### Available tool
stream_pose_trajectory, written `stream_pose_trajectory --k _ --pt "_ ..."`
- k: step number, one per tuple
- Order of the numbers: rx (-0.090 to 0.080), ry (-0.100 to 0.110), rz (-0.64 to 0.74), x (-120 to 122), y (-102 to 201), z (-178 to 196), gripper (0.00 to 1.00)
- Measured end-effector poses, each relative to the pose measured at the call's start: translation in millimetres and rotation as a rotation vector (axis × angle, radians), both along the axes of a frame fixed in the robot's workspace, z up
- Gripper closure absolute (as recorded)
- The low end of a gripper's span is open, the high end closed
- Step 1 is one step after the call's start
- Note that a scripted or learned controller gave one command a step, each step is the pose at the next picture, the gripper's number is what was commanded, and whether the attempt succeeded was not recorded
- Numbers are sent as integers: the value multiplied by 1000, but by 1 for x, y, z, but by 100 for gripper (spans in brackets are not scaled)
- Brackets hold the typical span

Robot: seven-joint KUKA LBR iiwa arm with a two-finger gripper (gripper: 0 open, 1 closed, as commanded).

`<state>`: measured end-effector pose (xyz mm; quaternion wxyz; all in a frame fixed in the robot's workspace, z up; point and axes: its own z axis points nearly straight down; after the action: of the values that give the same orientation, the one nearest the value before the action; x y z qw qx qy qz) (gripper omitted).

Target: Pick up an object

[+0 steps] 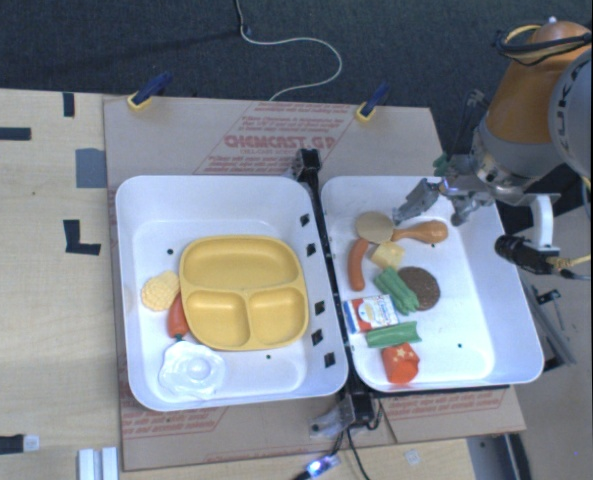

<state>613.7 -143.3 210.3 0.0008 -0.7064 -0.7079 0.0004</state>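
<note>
**Gripper spread above the right bin, nothing between its fingers**

Currently positioned over the upper part of the right shallow white bin [496, 298]: grey arm with orange band [536, 88], reaching in from the right. Two-finger gripper [441, 203] spread apart, one finger [414, 205] angled down-left, the other toward the bin's upper right. Nothing seen between the fingers.

Just below the gripper: tan plastic chicken drumstick [421, 232], lying roughly level, its pale end beside a beige rounded toy piece [373, 226]. Apart from the fingers, as far as can be told.

Also in the right bin:
- red-orange toy sausage [357, 264], near the left wall, almost upright in the view
- small pale yellow block [387, 255], touching the drumstick's lower side
- green toy vegetable [398, 291], leaning against a dark brown round patty [421, 287]
- small white and red carton [372, 314], flat
- second green piece [391, 335], just above a red toy pepper [400, 363] near the front wall

In the left shallow white bin [136, 208]:
- yellow three-compartment plastic tray [244, 291], centred
- yellow ridged round toy [160, 292] at the tray's left edge
- orange-red piece [177, 318], partly tucked under the tray
- white toy fried egg [191, 370] at the front left

Both bins resting on a brown cardboard sheet [266, 138].
</note>
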Motion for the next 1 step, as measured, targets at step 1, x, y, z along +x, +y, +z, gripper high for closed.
stream_pose_trajectory --k 1 --pt "-1 3 0 -2 0 -43 0"
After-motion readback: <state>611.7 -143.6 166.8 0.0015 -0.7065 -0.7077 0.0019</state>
